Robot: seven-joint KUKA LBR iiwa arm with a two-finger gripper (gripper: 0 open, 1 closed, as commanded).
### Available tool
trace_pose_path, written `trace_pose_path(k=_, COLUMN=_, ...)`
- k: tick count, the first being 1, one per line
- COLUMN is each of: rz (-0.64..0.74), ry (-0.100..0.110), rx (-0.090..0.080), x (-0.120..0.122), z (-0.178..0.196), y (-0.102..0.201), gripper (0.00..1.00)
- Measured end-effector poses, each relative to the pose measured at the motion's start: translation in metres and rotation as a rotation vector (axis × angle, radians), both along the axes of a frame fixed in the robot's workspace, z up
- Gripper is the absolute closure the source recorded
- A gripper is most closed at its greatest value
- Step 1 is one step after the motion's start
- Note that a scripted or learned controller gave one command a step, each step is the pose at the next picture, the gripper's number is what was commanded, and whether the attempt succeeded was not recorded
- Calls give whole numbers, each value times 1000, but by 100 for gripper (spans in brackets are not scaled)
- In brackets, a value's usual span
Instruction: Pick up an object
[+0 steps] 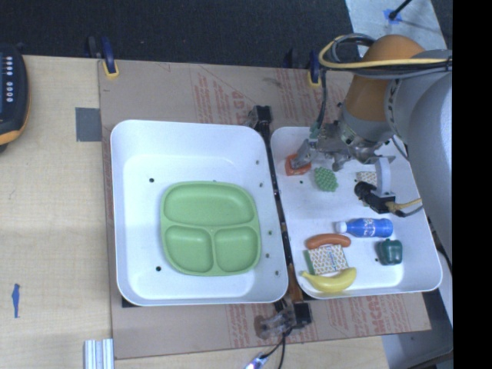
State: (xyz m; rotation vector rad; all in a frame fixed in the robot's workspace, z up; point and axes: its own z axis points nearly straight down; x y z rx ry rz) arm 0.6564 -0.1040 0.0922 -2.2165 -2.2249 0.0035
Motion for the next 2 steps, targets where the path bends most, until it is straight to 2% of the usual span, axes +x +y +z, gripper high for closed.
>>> trace_pose_path(k=1, rz=4, ry=1, rx=-1, x=0, z=11, y=0, gripper=100)
trace_pose_path(k=2, rz=4, ry=2, rx=-1, x=0, z=11, y=0, gripper=0)
